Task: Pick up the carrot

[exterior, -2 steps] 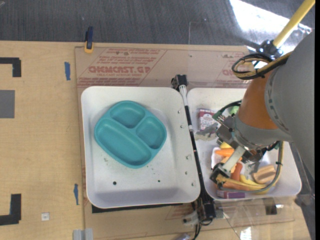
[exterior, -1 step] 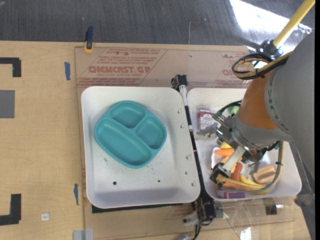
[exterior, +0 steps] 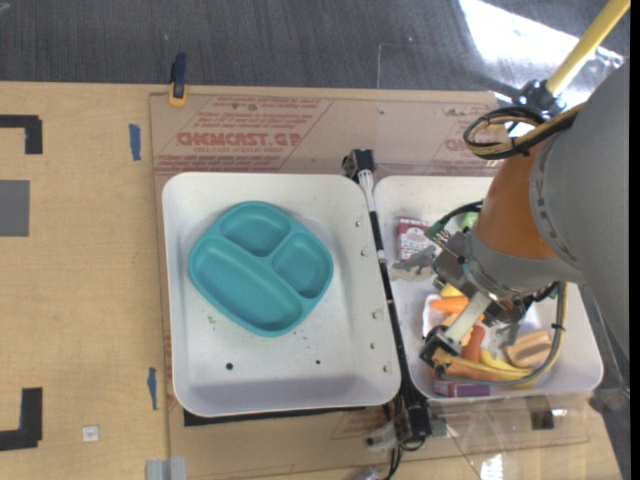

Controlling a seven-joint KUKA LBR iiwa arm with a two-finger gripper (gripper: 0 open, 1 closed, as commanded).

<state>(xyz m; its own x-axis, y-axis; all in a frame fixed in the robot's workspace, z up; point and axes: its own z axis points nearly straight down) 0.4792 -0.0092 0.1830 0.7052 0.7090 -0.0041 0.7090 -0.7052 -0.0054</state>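
The carrot is an orange piece lying in the right bin, among other food items near the bin's front. My gripper is down low in that bin, right over the carrot and partly covering it. The grey wrist and orange band hide the bin's middle. Another orange bit pokes out on the gripper's left, and I cannot tell whether it is part of the same carrot.
A yellow banana lies along the right bin's front, with a tan bread-like piece beside it. A maroon packet sits at the back left. A teal divided plate lies in the left bin.
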